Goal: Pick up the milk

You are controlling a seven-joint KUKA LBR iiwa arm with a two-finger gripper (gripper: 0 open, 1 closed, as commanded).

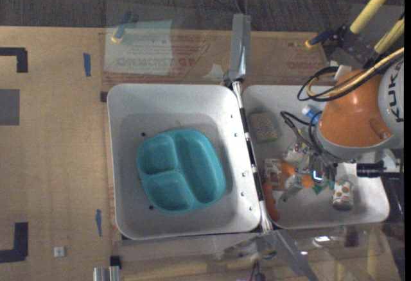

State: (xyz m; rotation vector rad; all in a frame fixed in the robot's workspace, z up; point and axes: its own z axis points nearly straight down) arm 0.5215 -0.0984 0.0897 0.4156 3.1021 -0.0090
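The milk (273, 172) looks like a small white carton with orange print. It lies in the right bin (372, 212) near the left wall. My gripper (307, 178) hangs low in the same bin, just to the right of the carton, under the orange wrist band. Small orange and green items sit right at the gripper and partly hide it. I see nothing clearly held.
The right bin also holds a tan sponge-like block (262, 126) at the back, a reddish sausage-shaped item (270, 204) at the front left and a spotted can (342, 195) to the gripper's right. A teal divided plate (181, 170) lies in the left bin (122, 145).
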